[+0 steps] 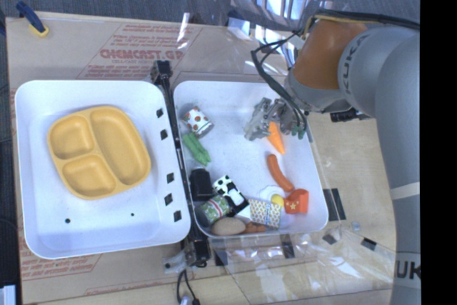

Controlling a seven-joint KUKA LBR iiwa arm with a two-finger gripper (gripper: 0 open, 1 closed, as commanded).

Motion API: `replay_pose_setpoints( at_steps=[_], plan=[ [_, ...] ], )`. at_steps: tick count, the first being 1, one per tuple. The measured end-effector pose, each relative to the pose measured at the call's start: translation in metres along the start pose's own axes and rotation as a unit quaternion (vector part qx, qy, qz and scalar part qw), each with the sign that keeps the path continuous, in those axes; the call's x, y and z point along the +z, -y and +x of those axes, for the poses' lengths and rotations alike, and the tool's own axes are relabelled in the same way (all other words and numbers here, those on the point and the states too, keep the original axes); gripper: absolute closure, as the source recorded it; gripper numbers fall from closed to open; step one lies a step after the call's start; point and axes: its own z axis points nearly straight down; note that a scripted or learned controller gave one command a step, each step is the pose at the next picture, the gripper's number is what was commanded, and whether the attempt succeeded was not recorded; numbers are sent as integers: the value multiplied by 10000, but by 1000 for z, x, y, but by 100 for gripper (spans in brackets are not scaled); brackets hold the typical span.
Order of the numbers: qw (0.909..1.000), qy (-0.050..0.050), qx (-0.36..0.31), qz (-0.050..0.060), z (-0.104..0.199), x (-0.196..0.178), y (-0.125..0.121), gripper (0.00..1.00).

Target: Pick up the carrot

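Observation:
The carrot [276, 139] is small and orange, with a green top pointing right. It lies in the upper right part of the right bin [235, 100], close to the right wall. My gripper [265, 122] reaches down from the right and sits right at the carrot's upper left end, touching or almost touching it. The grey metal of the gripper overlaps the carrot's top, so I cannot make out whether the carrot is between its tips.
Below the carrot lie a red-orange sausage [280, 173], a red box [296, 202], a fried egg [271, 194] and several small packets and cans. A green pod [196, 148] and a small can [198, 120] sit left. The left bin [36, 218] holds a yellow divided plate [98, 150].

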Motion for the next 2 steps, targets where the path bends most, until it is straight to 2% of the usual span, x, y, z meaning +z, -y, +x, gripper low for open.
replay_pose_setpoints(
  at_steps=[1,2],
  plan=[
    [9719,8,2352,-1,-6,-114,-5,100],
    [9457,-64,3250,17,29,-92,-67,100]
  ],
)
